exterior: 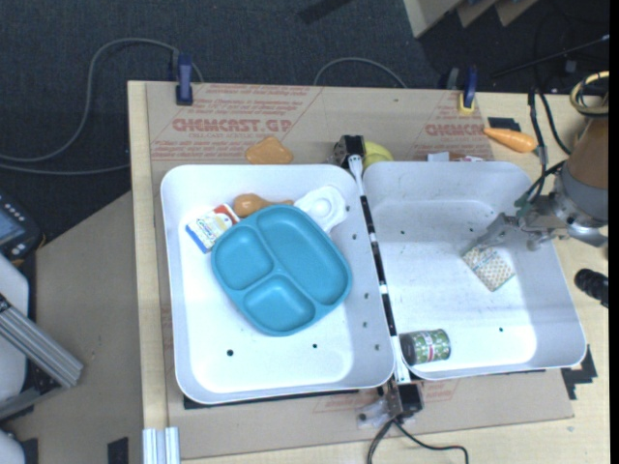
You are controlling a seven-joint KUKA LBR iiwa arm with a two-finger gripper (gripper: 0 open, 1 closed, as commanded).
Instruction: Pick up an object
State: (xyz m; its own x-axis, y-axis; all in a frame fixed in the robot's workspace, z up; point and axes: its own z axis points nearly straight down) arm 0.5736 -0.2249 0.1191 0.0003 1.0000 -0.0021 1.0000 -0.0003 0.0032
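Observation:
In the right bin (542,346) lies a small patterned packet (490,267), and a green can (426,346) rests on its side near the front-left corner. My gripper (508,242) hangs over the right bin's middle right, just above and slightly right of the packet. Its fingers look spread, with nothing between them. The left bin (193,356) holds a blue divided plate (280,269), a small white carton (208,228), an orange-brown lump (250,204) and a white cup-like piece (322,204).
Behind the bins on the board lie an orange piece (268,150), a yellow-green object (375,153) and an orange carrot-like item (510,139). Blue clamps (183,77) hold the board's back edge. The arm (592,177) comes in from the right.

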